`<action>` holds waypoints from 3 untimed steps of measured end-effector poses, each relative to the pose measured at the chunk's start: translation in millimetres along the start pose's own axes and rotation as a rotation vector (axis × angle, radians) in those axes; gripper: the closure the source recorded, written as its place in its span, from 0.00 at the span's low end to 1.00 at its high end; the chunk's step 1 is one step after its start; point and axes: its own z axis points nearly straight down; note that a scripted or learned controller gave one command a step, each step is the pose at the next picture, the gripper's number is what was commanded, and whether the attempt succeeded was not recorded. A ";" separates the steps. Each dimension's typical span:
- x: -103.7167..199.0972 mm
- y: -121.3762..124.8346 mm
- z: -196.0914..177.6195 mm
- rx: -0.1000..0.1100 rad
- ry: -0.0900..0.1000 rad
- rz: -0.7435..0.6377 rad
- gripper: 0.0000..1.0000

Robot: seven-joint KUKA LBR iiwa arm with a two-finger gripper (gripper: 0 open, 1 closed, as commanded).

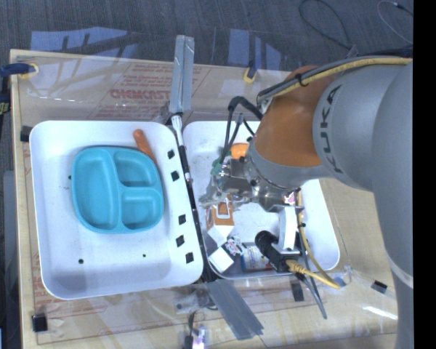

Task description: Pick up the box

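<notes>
Toward the left of the frame, the left bin (58, 267) holds a blue divided tray (116, 187) that lies flat and fills much of its floor. An orange stick-shaped thing (143, 142) rests at the tray's upper right corner, near the wall shared with the other bin. The right bin (333, 247) sits just beside it, right of centre, and is largely covered by the grey arm (349, 137), which reaches in from the right with its orange band over the bin's upper part.

The gripper (224, 193) is low in the left part of the right bin, close to the dividing wall. Whether it is apart or together cannot be told, as the wrist hardware hides it. The box (221, 211), small and orange and white, lies on the bin floor just below the gripper in the frame. Contact between them cannot be made out, and nothing is seen clamped.

An orange ball (238, 151) sits above the gripper, partly behind the wrist. A small white packet (236, 249) with coloured print lies near the bin's lower wall. Both bins rest on a pale bench (94, 86).
</notes>
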 end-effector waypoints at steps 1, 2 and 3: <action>69.5 14.9 -15.2 -0.002 0.001 0.006 1.00; 98.7 -4.4 -93.1 -0.003 0.000 0.095 1.00; 41.7 -20.3 -3.3 0.001 -0.001 0.240 1.00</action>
